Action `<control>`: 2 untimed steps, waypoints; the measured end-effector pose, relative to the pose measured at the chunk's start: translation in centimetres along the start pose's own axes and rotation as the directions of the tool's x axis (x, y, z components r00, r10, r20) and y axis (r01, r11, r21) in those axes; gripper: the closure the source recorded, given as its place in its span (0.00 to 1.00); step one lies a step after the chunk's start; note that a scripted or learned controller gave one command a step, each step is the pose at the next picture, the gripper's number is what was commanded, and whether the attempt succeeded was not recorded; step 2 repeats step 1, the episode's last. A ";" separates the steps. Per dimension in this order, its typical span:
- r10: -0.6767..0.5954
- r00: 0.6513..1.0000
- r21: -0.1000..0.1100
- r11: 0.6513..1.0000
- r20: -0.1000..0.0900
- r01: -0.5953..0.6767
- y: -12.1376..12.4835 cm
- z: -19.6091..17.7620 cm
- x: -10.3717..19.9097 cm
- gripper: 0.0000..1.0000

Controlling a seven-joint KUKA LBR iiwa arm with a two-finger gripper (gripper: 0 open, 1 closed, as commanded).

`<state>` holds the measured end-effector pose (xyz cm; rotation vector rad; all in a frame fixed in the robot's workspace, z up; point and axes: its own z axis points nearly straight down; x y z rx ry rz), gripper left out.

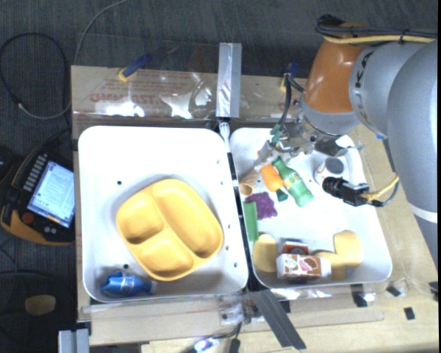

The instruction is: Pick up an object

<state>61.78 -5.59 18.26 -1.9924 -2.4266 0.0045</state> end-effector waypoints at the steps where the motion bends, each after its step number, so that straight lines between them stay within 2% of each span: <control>1: 0.120 0.993 -0.001 0.993 0.000 -0.120 -4.1 -2.8 1.5 1.00; 2: 0.120 0.993 -0.001 0.993 0.000 -0.120 -4.1 -2.8 1.5 1.00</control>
